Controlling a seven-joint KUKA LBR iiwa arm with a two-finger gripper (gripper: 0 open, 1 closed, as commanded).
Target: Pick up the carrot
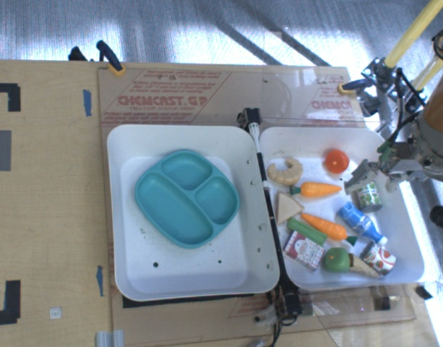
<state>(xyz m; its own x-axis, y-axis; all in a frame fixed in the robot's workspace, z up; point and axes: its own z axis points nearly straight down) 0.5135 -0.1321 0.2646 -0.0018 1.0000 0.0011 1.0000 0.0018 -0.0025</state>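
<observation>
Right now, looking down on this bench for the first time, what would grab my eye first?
Most likely the teal divided plate, alone in the left bin. Next, the jumble of toy food crowding the right bin: a red tomato near the back, two orange carrots in the middle. The end effector reaches over that bin's right side, by a small can.

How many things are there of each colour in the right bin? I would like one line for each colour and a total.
Orange: 2, carrot, carrot
Red: 3, tomato, carton, carton
Green: 2, apple, can
Blue: 1, bottle
Tan: 2, bagel, wedge
Total: 10
</observation>
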